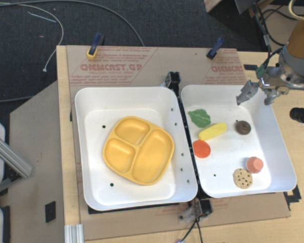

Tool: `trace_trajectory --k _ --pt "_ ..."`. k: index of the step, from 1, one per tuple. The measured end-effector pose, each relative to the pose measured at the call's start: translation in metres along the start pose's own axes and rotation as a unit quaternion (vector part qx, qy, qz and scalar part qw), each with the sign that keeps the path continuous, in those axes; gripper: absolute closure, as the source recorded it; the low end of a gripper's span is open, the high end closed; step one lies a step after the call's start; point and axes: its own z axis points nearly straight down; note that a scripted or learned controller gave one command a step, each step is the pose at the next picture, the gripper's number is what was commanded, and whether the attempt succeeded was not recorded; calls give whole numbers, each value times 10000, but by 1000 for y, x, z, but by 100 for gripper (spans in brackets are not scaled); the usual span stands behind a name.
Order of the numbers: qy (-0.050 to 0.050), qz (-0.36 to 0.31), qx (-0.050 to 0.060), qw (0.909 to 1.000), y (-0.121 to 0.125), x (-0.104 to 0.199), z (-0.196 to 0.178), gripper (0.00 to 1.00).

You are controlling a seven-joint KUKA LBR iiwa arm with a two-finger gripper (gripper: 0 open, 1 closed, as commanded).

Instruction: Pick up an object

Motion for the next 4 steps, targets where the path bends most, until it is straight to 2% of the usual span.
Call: trace_trajectory --k 1,2,3,4 --pt "9 0 27 10000 -4 9 57 0" --pt "7 0 24 10000 2 6 102 0" --pt "-2 -6 -27 10000 4 7 138 0" --pt "-4 0 -21 10000 3 7 129 100"
